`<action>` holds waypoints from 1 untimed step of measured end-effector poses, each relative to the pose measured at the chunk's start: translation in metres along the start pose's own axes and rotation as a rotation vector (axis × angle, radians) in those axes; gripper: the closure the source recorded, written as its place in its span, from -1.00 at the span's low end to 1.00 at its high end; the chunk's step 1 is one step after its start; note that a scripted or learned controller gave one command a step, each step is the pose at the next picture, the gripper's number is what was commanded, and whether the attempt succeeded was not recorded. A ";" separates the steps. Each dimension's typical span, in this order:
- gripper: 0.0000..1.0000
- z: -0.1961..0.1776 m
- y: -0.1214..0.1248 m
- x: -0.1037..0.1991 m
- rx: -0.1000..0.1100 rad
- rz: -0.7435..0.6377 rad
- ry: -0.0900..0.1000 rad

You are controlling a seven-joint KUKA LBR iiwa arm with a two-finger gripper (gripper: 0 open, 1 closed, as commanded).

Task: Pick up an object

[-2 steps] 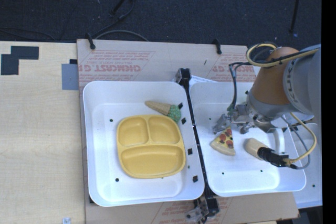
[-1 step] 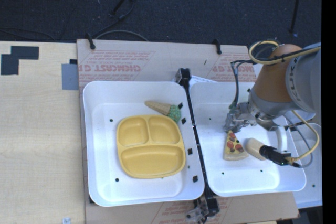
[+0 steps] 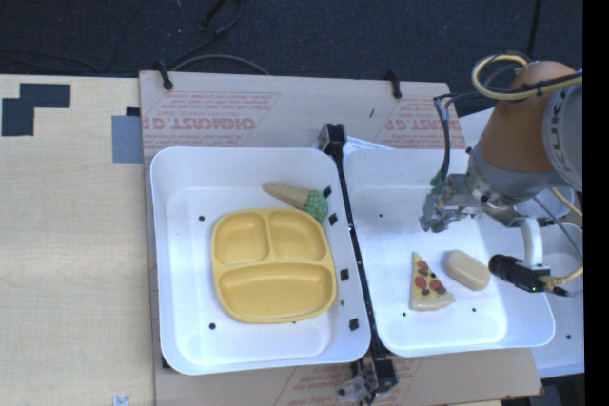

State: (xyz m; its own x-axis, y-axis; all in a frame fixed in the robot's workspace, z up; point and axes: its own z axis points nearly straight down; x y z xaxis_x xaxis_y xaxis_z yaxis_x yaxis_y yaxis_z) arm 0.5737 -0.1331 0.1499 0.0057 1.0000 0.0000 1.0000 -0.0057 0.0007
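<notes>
The left shallow white bin (image 3: 181,204) holds a yellow plastic divided plate with three compartments (image 3: 274,263), lying flat near the bin's middle. Just beyond the plate's far edge lies a toy ice-cream cone, tan with a green top (image 3: 298,197), its green end pointing toward the black divider between the bins. In the right shallow white bin (image 3: 390,319), a toy pizza slice with red toppings (image 3: 428,282) rests on the floor, tip pointing away from the camera. Just beside it to the right lies a small beige rounded block (image 3: 468,269), close but apart. The grey gripper (image 3: 440,216) hangs over the right bin's far half, above the pizza slice, with nothing visible between its fingers; whether they are spread or closed cannot be told.
</notes>
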 end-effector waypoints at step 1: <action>1.00 -0.050 -0.004 0.008 -0.001 -0.008 0.000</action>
State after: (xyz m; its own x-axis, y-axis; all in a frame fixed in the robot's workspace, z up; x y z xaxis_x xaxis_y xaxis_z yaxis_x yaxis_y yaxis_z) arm 0.5692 -0.1250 0.1999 -0.0020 1.0000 0.0002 1.0000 0.0020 0.0017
